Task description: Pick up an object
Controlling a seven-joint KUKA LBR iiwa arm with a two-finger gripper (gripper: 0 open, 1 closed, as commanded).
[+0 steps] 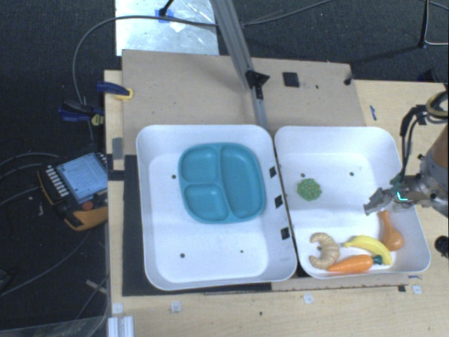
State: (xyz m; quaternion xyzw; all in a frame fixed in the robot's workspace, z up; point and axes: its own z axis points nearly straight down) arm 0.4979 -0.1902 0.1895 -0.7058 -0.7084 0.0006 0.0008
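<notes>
Altogether five toys in the right bin [330, 137], one blue plate [222, 182] left; jaws unreadable.

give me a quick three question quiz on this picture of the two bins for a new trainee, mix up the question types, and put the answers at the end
1. True or false: the blue divided plate lies in the same bin as the banana.
2. Which item lies alone near the middle of the right bin? A) carrot B) green broccoli piece C) croissant
3. Fill in: the gripper sits just above the orange ______, at the right bin's right side.

Key
1. False. The plate is in the left bin; the banana is in the right bin.
2. B, the broccoli piece. The carrot and croissant lie together by the front wall.
3. Drumstick.
</notes>
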